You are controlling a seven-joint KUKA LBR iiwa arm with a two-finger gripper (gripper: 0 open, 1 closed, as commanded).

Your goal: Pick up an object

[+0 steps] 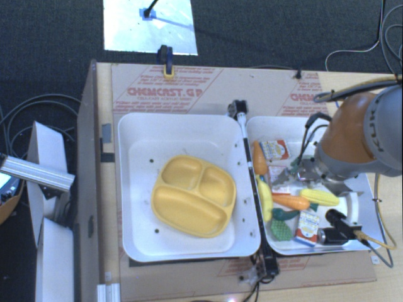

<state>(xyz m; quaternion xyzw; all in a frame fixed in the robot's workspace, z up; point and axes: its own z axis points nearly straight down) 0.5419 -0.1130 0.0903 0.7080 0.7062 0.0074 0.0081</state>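
Pincer [284, 176] over right bin [277, 126]; one yellow tray [194, 195] left.

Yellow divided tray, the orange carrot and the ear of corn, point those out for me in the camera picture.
Yellow divided tray [194, 195]: camera view, on the ridge between its compartments, left bin.
Orange carrot [291, 202]: camera view, middle of its body, right bin.
Ear of corn [320, 197]: camera view, middle of the yellow cob, right bin.

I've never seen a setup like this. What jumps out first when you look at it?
The big yellow divided tray lying alone in the left bin catches the eye first. Next comes the grey arm with its orange band, reaching from the right over the right bin, where small toy foods lie crowded together: an ear of corn, a carrot, a banana.
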